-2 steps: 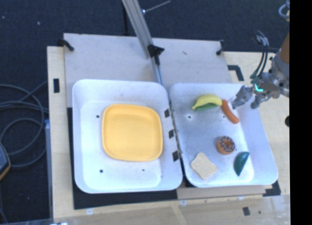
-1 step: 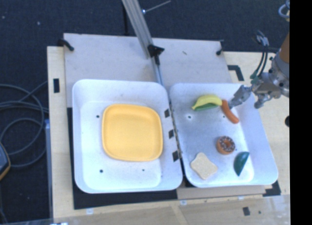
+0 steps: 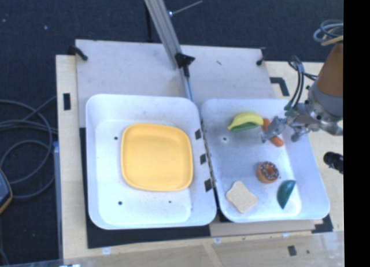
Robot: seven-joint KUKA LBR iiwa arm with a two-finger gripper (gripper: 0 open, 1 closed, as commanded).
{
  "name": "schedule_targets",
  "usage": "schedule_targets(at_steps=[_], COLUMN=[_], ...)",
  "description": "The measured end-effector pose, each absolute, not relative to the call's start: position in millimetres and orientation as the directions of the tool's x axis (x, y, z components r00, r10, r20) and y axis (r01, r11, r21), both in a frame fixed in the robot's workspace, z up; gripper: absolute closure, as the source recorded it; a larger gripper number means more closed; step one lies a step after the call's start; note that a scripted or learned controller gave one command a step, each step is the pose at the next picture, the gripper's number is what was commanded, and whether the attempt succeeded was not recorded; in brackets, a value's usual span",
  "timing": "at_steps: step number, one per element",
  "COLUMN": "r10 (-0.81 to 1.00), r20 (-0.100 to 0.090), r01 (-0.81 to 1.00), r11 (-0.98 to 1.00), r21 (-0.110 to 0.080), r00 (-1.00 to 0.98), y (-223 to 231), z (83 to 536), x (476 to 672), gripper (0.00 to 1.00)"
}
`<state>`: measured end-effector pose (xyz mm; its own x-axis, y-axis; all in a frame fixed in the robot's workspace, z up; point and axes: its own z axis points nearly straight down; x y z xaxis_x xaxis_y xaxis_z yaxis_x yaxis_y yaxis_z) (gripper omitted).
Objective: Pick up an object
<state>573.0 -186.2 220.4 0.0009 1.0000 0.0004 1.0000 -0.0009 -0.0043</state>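
Note:
The right bin (image 3: 306, 162) holds several small items: a yellow-green banana (image 3: 245, 121) at the back, a small orange piece (image 3: 277, 141) just right of it, a brown doughnut (image 3: 267, 171), a slice of bread (image 3: 241, 196) and a dark green piece (image 3: 285, 193) at the front. My gripper (image 3: 284, 132) hangs over the back right of this bin, its fingers spread open. The orange piece lies right under it, partly hidden by the left finger (image 3: 270, 132). Nothing is lifted between the fingers.
A yellow square plate (image 3: 156, 156) lies in the left bin (image 3: 104, 115). A slanted metal pole (image 3: 162, 20) rises from the back between the bins. Cables (image 3: 298, 84) hang by the wrist.

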Motion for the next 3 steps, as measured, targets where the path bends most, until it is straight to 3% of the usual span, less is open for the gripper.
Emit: schedule_targets(at_steps=[2, 3], r10=[1.000, 1.000], r20=[0.001, 0.000], r01=[1.000, 1.000], r11=[-0.001, -0.002], r21=[-0.005, 0.002], r00=[0.001, 0.002], y=[-189, -190], z=[115, 129], x=[576.3, 578.1], gripper=[0.00, 1.00])
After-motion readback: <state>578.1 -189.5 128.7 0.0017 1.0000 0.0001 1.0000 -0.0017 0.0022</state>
